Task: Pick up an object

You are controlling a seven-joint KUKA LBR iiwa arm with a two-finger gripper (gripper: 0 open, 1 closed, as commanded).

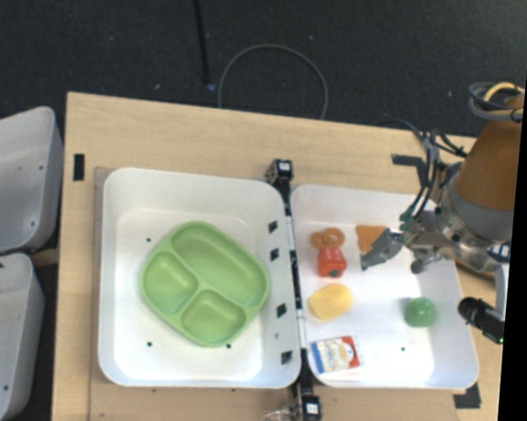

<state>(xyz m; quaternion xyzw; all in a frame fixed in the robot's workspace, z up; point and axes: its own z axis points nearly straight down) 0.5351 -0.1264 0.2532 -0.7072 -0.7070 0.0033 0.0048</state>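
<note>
The right bin point(442, 367) holds several small objects: an orange ring point(328, 238), a red piece point(331, 262) just below it, a yellow lemon-like piece point(331, 301), an orange wedge point(369, 234), a green ball point(420, 311) and a red-and-white packet point(335, 353). My gripper point(401, 252) hangs over the upper middle of this bin, right of the orange wedge and above the green ball. Its two fingers point(381, 249) are spread with nothing between them.
The left bin point(106, 329) carries a green divided plate point(204, 282). A divider with black clips point(288, 280) runs between the bins. Cables and the arm's grey body point(485, 197) crowd the right side of the bench.
</note>
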